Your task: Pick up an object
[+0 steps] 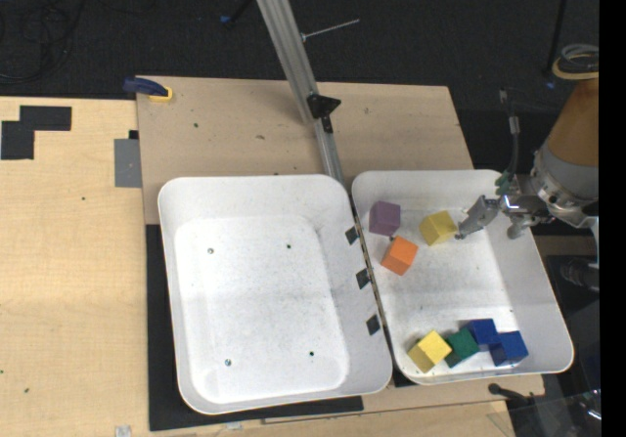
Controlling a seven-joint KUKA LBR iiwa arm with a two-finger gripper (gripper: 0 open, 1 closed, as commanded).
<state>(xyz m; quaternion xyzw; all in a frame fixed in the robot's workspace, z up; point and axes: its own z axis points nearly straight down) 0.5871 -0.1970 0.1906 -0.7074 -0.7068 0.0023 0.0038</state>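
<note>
Wooden bench [293,132] bears bins [264,386] of unlabelled blocks [437,227].

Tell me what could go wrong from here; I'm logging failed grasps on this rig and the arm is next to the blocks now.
1. The gripper sits beside the yellow cube, apparently at its edge rather than over it, so it may nudge the cube away.
2. A pushed cube could slide into the orange cube or purple cube nearby.
3. The arm crosses the right bin rim closely.
</note>
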